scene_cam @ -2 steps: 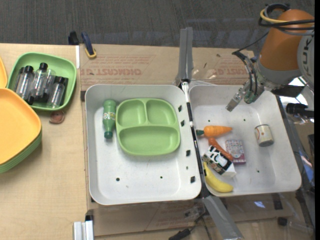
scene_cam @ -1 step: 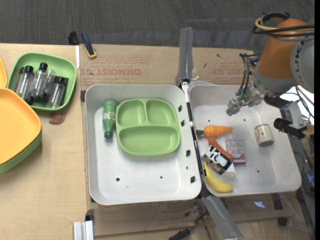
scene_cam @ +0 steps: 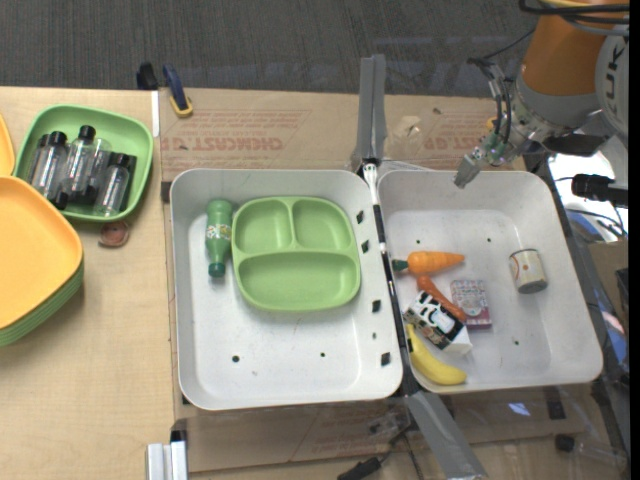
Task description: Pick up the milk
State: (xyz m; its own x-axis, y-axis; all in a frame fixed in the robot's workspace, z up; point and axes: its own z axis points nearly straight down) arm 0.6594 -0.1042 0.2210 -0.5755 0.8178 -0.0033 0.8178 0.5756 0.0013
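Note:
The milk [scene_cam: 439, 322] is a small white carton with black cow patches. It lies in the right bin [scene_cam: 560, 368] near the bin's front left corner, pressed between a banana [scene_cam: 436, 365] in front and an orange stick-shaped item [scene_cam: 437, 294] behind. My gripper [scene_cam: 470, 172] hangs over the back edge of the right bin, well behind the milk and a little to its right, with nothing seen in it. The arm's orange band [scene_cam: 580, 23] is at the top right.
The right bin also holds a carrot [scene_cam: 436, 262], a pink packet [scene_cam: 471, 303] and a small can [scene_cam: 527, 270]. In the left bin [scene_cam: 280, 368] are a green divided plate [scene_cam: 296, 253] and a green bottle [scene_cam: 217, 235]. A green tray of vials [scene_cam: 85, 162] and yellow plates [scene_cam: 30, 258] sit at the far left.

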